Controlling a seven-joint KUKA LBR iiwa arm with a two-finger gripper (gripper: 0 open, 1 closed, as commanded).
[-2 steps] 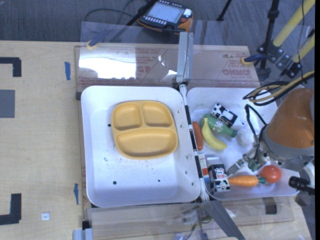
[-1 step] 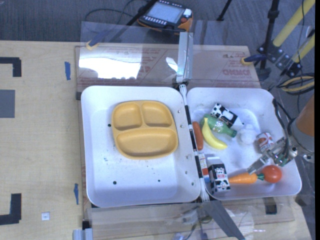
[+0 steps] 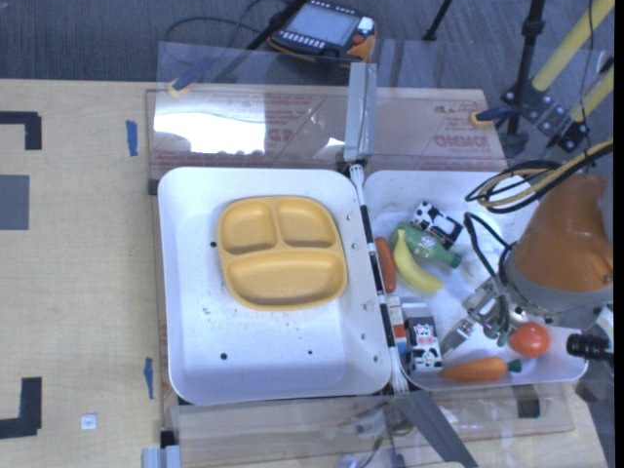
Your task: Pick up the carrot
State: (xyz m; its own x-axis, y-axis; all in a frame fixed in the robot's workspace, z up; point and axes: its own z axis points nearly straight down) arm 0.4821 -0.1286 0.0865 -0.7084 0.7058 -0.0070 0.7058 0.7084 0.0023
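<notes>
Currently: carrot (image 3: pixel 475 369), just below end effector (image 3: pixel 478 322); likely light, stiff, smooth, tapered. Best gripped mid-body, across its width. End effector's opening: cannot tell; nothing visibly held.

arm (image 3: pixel 575 237): cut off by the right edge, hides bin floor behind the gripper (image 3: pixel 478 322)
tomato (image 3: pixel 529 339): partly covered by the gripper beside it
gripper fingers: too blurred to judge

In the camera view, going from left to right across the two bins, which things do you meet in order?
Yellow divided plate → hot dog → banana → carrot → tomato.
</notes>
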